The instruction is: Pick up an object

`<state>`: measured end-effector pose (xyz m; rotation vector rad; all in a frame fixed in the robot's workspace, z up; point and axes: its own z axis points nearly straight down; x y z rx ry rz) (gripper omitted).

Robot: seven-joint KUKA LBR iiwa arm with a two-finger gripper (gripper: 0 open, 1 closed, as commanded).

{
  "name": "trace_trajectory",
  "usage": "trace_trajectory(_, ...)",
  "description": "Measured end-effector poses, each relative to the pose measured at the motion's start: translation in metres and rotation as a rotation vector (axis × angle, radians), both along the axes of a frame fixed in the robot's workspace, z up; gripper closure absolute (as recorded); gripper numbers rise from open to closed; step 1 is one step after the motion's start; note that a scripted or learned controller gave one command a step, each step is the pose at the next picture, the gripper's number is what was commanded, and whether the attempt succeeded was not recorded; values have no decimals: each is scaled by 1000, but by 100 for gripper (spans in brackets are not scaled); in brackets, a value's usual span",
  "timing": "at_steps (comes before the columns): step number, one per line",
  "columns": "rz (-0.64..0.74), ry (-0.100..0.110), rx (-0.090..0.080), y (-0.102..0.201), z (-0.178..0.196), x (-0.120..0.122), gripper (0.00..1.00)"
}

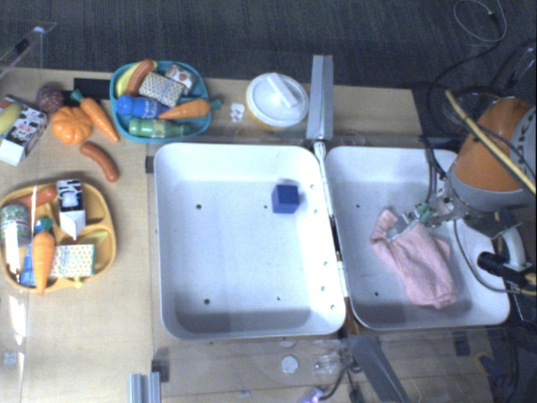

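Step in hand, as judged: the approach-and-grasp on the pink cloth (417,260). The gripper (417,217) sits low over the right bin (362,300), at the cloth's upper edge, just where the fabric bunches near the bin's middle. The arm (491,159) reaches in from the right, orange band above the wrist.

Fingers: too small and blurred to say whether they are spread or pinching; no fabric can be made out between them, so no hold is claimed.

Cloth lies flat and crumpled on the right bin's floor. Long axis runs diagonally, from upper left by the gripper down to lower right toward the bin's near corner. The upper-left end is narrower and puckered; the lower-right end is broader.

Other candidate: a small blue block (286,197) in the left bin (172,309), upper right part, well apart from the gripper.

Next move, as judged: close on the puckered edge, then lift straight up and check that the cloth comes with it. Soft fabric may slip out of a shallow pinch.
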<state>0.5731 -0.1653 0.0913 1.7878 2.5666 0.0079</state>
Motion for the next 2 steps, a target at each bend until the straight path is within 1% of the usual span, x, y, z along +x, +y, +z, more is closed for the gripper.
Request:
trace_trajectory(1, 109, -4, 1, 64, 0, -31, 0)
trace_trajectory(2, 93, 8, 2, 21, 97, -60, 0)
